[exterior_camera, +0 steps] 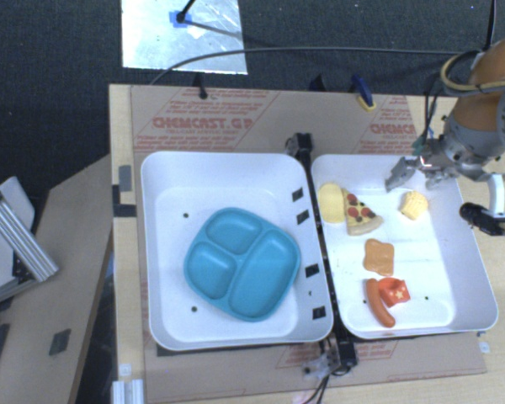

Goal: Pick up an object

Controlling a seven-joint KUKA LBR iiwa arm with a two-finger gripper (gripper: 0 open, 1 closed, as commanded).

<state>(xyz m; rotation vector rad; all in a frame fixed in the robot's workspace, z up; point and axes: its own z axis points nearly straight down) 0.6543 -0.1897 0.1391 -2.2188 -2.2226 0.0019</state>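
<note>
Currently the gripper sits over the right bin, up near its far wall at roughly the bin's 1 o'clock. Fingers look spread, with nothing between them. One finger angles out toward 8 o'clock; the other is partly masked by the wrist, so the exact opening is hard to call.

Nearest candidate is the corn piece, a small pale yellow chunk just beside the fingertips, at about 6 o'clock from them. Its long axis appears to run roughly 1 to 7 o'clock, though it's small and a bit blurred.

Other items in the same bin:
- pizza slice, at 8 o'clock from the gripper, touching the yellow bun-like piece on its 9 o'clock side
- orange bread-like piece, mid-bin
- sausage and red piece, touching, toward the near wall

Left bin holds a blue divided plate, well apart from the arm.

My read: pre-grasp stage, nothing picked up yet. The next move turns on a short shift toward 6 o'clock, then a descent, with the fingers closing across the corn's short axis.
</note>
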